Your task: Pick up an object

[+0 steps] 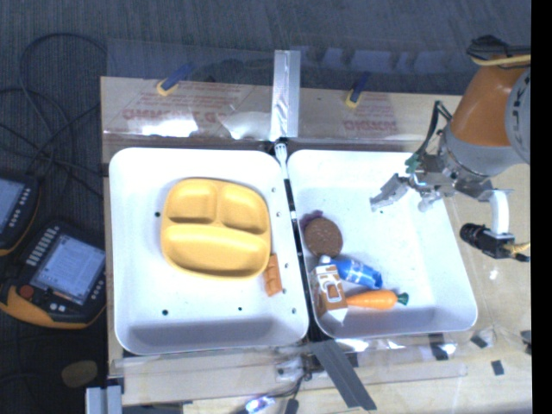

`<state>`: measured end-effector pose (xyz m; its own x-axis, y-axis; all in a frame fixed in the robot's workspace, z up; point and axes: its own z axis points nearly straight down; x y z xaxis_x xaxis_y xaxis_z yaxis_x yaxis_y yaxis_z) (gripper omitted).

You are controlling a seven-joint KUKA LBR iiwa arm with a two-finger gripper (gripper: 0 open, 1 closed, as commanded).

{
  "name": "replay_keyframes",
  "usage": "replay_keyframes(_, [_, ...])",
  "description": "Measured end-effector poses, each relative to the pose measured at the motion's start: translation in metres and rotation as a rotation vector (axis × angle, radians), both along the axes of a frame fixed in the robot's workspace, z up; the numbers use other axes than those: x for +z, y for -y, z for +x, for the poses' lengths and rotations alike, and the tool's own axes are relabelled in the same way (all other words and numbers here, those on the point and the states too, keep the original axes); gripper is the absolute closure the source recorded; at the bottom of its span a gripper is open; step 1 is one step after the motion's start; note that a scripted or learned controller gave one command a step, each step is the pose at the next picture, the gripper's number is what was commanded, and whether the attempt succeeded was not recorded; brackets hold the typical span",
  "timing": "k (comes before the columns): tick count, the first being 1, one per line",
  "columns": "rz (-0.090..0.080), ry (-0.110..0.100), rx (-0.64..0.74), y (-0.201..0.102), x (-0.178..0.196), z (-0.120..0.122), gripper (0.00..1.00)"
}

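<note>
Gripper hangs open and empty over the right bin. Carrot, bottle and cookie lie bunched; a descent risks nudging neighbours, missing all

The grey arm comes in from the right, its orange band sitting just above the wrist. The wrist bends down and leftward, ending in the two-finger gripper. The fingers look spread apart, pointing left and slightly down, with nothing between them.
</note>
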<state>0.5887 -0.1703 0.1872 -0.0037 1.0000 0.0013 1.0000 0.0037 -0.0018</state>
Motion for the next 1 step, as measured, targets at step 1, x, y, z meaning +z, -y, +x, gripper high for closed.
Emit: replay_keyframes(1, [-0.001,0.001,0.023,0.0108,0.0419,0.0227,0.00])
